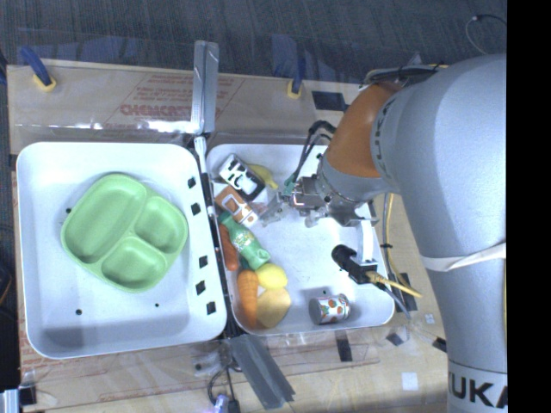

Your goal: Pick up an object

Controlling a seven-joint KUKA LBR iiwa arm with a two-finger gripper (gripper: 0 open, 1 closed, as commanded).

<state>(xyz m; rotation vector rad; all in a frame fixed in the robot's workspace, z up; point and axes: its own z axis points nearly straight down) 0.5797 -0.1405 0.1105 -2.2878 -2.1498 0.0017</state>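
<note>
Camera view: gripper (288, 203) hung low in right bin (297, 312), beside the clutter along its left wall: green bottle (244, 242), carrot (248, 292), small can (331, 309). Finger spread could not be told. Nothing visibly lifted; the pick was judged not yet done.

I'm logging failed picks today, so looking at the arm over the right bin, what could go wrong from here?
1. The toys along the right bin's left wall are packed tight: green bottle, carrot, lemon. A grasp may catch two or slip.
2. The end effector hangs near the cluttered upper corner and could nudge the items there.
</note>
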